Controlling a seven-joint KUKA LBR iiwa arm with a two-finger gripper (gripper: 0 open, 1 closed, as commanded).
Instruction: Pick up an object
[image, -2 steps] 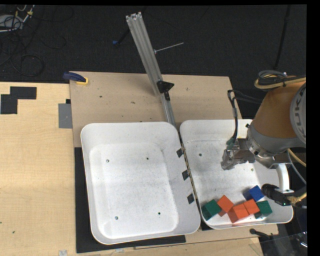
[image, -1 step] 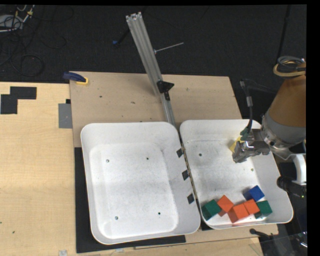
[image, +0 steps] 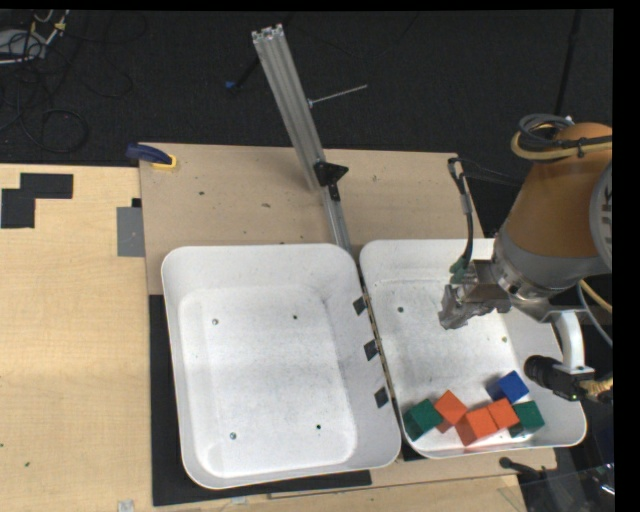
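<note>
Several small blocks lie clustered at the near edge of the right bin (image: 420, 270): a green block (image: 423, 417), an orange block (image: 451, 407), a larger orange block (image: 482, 421), a blue block (image: 510, 386) and another green block (image: 528, 417). My gripper (image: 457, 310) hangs over the middle of the right bin, well behind the blocks, with nothing seen between its fingers. The fingers point down and left; I cannot make out their gap.
The left bin (image: 200, 275) sits beside the right one, with black clips along the shared wall (image: 366, 330). A slanted aluminium rail (image: 300, 120) rises behind the bins. The arm's orange band (image: 560, 200) fills the right side.
</note>
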